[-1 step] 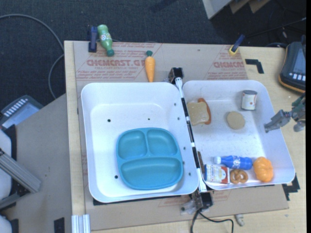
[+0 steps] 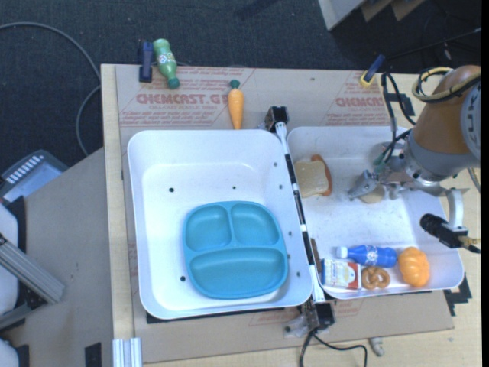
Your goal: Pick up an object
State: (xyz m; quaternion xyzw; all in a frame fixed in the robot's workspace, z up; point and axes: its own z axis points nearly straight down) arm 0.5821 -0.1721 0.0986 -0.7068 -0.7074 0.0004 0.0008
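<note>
Just left of the gripper [image 2: 372, 189] lies the bread slice [image 2: 312, 177].

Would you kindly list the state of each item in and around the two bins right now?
Blue divided plate: flat in the left bin.
Toast slice: lying in the right bin, by the divider.
Blue bottle: on its side.
Orange fruit: resting near the front wall.
Pretzel: flat.
Carrot: lying on the board outside the bins.
Green bottle: on its side, outside.
Claw: low in the right bin.

Smooth glossy plastic blue tray [image 2: 235, 249] lies in a white plastic bin [image 2: 153, 228] on printed cardboard [image 2: 321, 98].
</note>
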